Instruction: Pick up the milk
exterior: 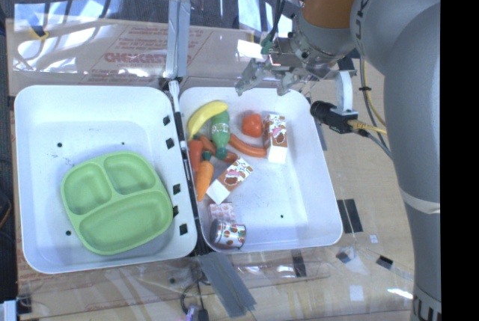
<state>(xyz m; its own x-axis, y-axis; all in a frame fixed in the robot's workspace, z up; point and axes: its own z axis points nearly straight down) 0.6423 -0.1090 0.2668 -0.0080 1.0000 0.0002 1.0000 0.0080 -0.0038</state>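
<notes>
The milk, a small white carton with a red strawberry print (276, 138), lies flat in the right white bin (318, 200). Its long axis runs nearly straight from twelve to six o'clock, the printed end toward twelve and the plain white end toward six.

The two-finger gripper (263, 82) hangs over the bin's far rim, at about twelve o'clock from the carton and apart from it. Its grey fingers (248, 79) are spread wide, with nothing between them and nothing touched.

Just at nine o'clock of the carton sits a red toy tomato (252, 124), with an orange toy sausage (247, 147) below it. Farther toward nine o'clock lie a yellow toy banana (205, 117), a green bottle (220, 134) and an orange toy carrot (203, 179).

A second strawberry-print carton (230, 179) lies tilted at about seven o'clock from the first, and a small printed can (227, 234) rests near the bin's front edge.

The left white bin (45, 132) holds a green divided plate (116, 201).
</notes>
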